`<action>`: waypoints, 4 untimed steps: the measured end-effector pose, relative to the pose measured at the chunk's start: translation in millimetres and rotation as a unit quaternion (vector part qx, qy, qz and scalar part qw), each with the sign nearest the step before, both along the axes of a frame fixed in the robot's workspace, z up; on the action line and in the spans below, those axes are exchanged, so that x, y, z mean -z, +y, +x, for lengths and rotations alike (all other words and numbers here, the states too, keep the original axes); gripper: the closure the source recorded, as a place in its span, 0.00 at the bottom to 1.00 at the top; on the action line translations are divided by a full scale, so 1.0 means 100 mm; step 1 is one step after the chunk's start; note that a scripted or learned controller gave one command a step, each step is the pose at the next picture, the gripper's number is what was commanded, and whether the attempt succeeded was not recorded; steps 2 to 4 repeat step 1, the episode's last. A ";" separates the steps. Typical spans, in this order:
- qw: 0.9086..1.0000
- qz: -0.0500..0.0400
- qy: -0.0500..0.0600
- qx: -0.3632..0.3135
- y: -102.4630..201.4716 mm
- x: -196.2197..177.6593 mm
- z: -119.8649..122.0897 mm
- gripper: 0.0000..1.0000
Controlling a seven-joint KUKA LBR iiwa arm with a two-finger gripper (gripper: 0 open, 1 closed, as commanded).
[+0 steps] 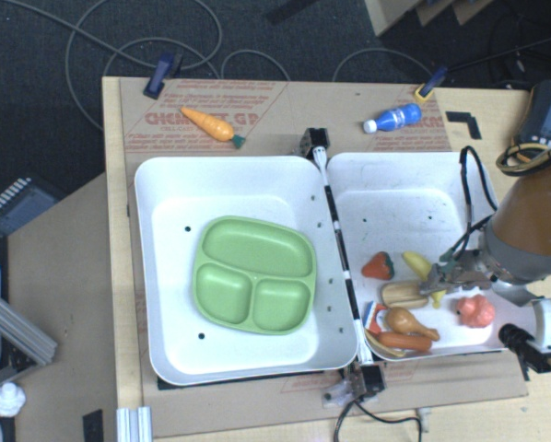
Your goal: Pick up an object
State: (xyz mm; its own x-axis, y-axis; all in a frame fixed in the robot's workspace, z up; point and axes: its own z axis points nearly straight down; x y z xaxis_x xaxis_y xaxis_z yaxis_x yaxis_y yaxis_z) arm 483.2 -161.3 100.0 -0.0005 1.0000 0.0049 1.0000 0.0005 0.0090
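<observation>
The right bin [395,191] holds several toy foods near its front. These are a red strawberry [378,266], a yellow banana piece [416,264], a tan bread-like piece [403,294], a brown pear shape [403,319], an orange-red sausage [405,342] and a pink lump [476,311]. My gripper [440,282] hangs low over the bin between the banana piece, the tan piece and the pink lump, right at the tan piece's right end. I see nothing lifted in it. The arm's wrist hides the bin's right wall.
A green divided plate [254,274] lies in the left bin [165,201]. On the bench behind the bins rest an orange toy carrot [211,124] and a blue bottle [393,119]. A black cable [474,187] loops over the right bin's far right corner.
</observation>
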 end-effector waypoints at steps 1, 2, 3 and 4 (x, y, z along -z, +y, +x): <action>1.000 -0.002 0.004 -0.001 0.87 -0.85 0.26 1.00; 1.000 -0.002 0.004 -0.001 0.87 -0.85 0.26 1.00; 1.000 -0.002 0.004 -0.001 0.87 -0.85 0.26 1.00; 1.000 -0.002 0.004 -0.001 0.87 -0.85 0.26 1.00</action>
